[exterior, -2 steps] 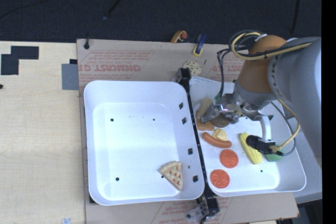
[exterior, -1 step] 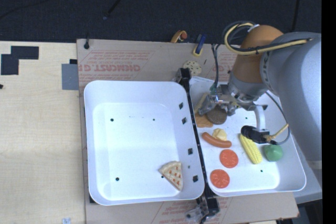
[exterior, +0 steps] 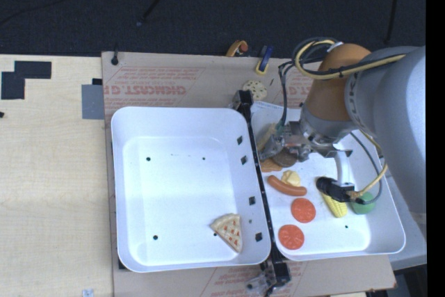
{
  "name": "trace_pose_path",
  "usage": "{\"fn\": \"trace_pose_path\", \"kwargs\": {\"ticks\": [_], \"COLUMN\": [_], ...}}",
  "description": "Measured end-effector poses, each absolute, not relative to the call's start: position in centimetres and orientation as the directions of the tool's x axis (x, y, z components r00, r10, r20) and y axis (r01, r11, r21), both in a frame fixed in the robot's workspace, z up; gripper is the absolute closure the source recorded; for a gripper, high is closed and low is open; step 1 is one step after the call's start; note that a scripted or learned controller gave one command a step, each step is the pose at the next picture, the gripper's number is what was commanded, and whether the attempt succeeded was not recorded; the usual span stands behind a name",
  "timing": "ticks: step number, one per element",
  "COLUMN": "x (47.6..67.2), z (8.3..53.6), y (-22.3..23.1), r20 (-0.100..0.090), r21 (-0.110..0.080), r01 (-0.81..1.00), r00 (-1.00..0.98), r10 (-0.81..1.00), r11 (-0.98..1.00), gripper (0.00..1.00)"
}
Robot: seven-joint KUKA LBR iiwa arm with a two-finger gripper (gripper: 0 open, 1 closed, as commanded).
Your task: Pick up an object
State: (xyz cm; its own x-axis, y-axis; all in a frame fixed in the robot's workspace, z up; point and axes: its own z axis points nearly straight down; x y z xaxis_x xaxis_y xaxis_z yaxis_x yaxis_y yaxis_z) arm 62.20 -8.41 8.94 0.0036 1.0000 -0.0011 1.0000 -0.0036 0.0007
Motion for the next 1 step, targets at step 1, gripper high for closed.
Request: {"fn": "trace_pose_path", "kwargs": {"ticks": [1], "x": [58.26], "z": [8.95], "y": [-8.66], "r20": [0.000], "r21": [0.001], "r01": [1.000], "r00": [0.001], "r10": [1.000], "r11": [-0.001], "gripper": [0.00]}}
